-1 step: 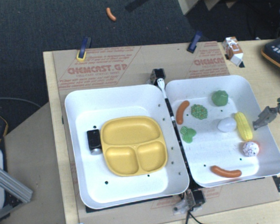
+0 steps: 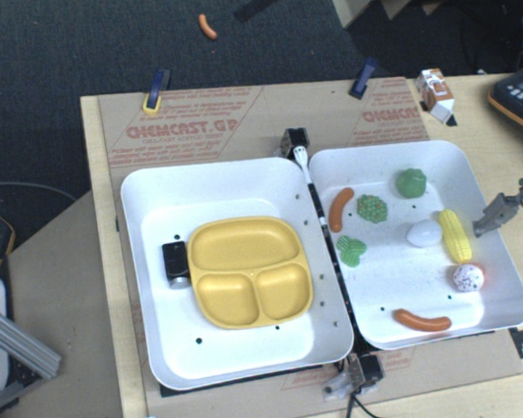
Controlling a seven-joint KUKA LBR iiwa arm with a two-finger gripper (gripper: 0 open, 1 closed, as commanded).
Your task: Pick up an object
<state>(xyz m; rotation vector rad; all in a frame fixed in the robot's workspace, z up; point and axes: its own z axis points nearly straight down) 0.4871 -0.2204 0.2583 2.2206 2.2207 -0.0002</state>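
A black block is lying on the floor of the left bin, touching the left edge of a yellow divided plate that is sitting in the middle of that bin with its three compartments facing up. In the right bin, an orange sausage is lying tilted near the dividing rim, with a small green leafy piece just below it and a green broccoli piece beside it to the right. A second sausage is resting along the near edge of the bin. A darker green round piece is sitting toward the far side, and a white egg-shaped piece is lying just beside a yellow corn cob, which is pointing away from the camera. Below the corn, a speckled white ball is sitting near the right wall. The gripper is hovering at the bin's right rim, apart from all the objects and grasping nothing; whether it is released or clenched cannot be told.
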